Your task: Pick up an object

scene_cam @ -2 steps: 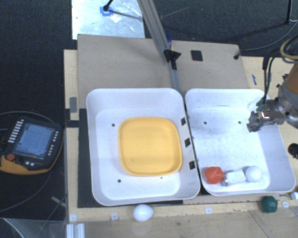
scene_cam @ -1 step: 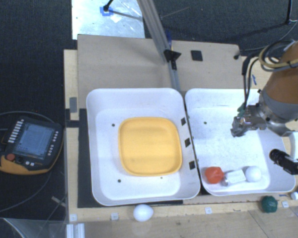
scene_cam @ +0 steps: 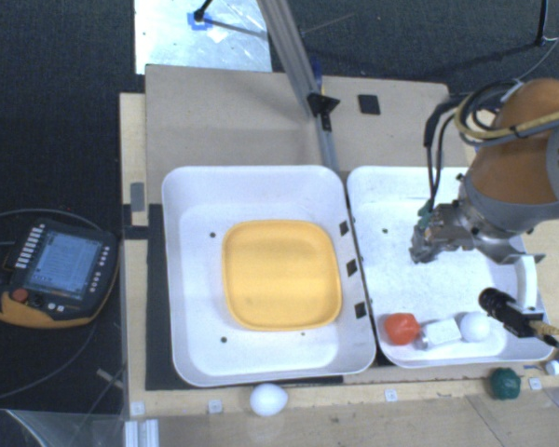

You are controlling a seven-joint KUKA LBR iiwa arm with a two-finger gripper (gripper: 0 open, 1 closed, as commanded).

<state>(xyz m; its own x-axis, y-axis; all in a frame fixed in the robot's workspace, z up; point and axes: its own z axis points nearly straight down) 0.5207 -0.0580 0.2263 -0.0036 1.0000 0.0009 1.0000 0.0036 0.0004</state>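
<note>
Gripper (scene_cam: 432,240) blurred over right bin (scene_cam: 391,203), its closure is not made out, red object (scene_cam: 401,328) seen by front wall.

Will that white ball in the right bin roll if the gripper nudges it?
Probably rolls: the white ball looks round and smooth. The white block beside it may block it on one side. Its curve may slip from a pinch.

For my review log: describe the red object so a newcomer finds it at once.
Look in the right white bin, along its near edge. Three small things lie in a row there; the red lump is leftmost. Its neighbours, a block and a ball, are white.
</note>
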